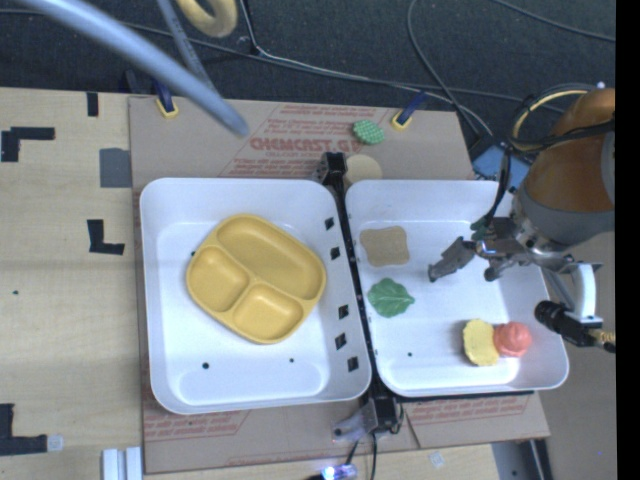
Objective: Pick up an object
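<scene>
wooden bench (60,268) — cardboard sheet (290,143), two white bins (160,298) atop

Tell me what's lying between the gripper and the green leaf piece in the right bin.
Nothing: in the camera view, the stretch from the gripper to the green leaf piece is bare white floor of the right bin.

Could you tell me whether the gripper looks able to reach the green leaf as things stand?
Probably yes: the gripper is above the right bin, and the green leaf lies apart from other items.
</scene>
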{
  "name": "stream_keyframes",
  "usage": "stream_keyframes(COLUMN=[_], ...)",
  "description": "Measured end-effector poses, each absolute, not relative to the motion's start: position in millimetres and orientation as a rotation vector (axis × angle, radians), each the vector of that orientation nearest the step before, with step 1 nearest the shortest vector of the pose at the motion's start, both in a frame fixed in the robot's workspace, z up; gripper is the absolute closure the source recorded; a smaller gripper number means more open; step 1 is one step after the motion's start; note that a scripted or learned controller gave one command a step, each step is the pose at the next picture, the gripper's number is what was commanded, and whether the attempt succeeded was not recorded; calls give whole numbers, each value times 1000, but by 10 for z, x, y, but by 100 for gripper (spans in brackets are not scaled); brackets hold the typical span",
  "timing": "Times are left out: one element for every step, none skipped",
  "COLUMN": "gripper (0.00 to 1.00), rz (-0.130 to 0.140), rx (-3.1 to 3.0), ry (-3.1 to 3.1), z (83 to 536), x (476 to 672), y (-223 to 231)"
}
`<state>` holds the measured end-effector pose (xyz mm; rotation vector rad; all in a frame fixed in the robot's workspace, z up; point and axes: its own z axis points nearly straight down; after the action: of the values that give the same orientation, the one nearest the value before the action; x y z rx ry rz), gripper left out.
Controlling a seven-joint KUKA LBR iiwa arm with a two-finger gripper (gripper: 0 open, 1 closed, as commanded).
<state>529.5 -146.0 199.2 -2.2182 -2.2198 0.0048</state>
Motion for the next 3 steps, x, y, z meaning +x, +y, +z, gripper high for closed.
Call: stream_keyframes(gripper=[0,0,100], rz=[5,4,1], rx=[-2219,-2219,-2218], ry=[-2219,-2221,-2223], z=[1462,872,998], x=[5282,5218,5228], y=[-1560,-1496,-1489])
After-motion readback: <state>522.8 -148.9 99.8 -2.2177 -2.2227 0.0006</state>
